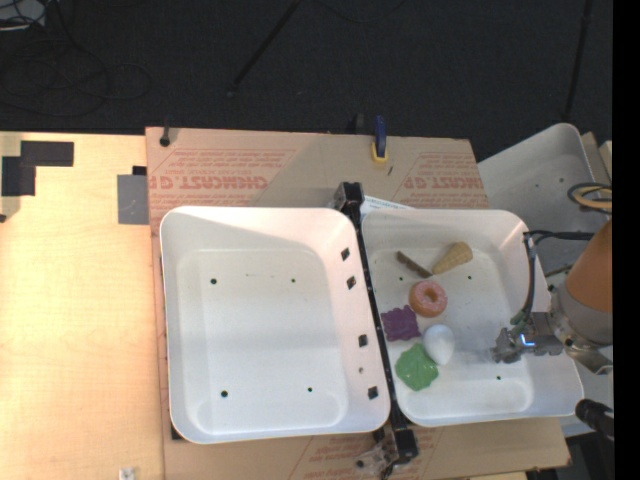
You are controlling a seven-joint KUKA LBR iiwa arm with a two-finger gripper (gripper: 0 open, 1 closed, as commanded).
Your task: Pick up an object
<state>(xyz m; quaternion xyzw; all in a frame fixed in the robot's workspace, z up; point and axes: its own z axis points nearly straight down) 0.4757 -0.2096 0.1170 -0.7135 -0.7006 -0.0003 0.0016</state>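
My gripper [507,348] low in the right bin [480,408], finger state I cannot tell, white egg [438,343] near, apart on its left

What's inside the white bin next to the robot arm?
The right bin holds a pink donut, a purple block, a white ball, a green lump, a tan cone and a brown stick. The gripper hides some floor.
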